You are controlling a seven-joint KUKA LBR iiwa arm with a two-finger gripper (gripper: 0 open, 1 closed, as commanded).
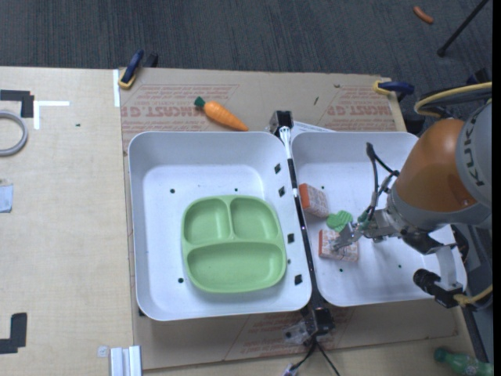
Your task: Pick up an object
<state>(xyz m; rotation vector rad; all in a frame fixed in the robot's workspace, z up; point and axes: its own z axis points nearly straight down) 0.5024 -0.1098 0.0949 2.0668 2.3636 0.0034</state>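
- The left bin [149, 233] holds a divided plate [232, 244], near its middle.
- The right bin [391, 288] touches it on the right.
- In the right bin's left part, a packet [315, 200] lies farther back; a small block [338, 245], perhaps a toy, sits nearer, with the gripper [350, 232] over it.
- A toy carrot [221, 113] lies on the cardboard sheet [258, 96] behind the left bin.

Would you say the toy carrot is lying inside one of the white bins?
No, the carrot lies on the cardboard behind the left bin.

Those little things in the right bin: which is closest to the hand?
The green piece, right beside the hand. The orange-and-white block lies farther off, toward the divider.
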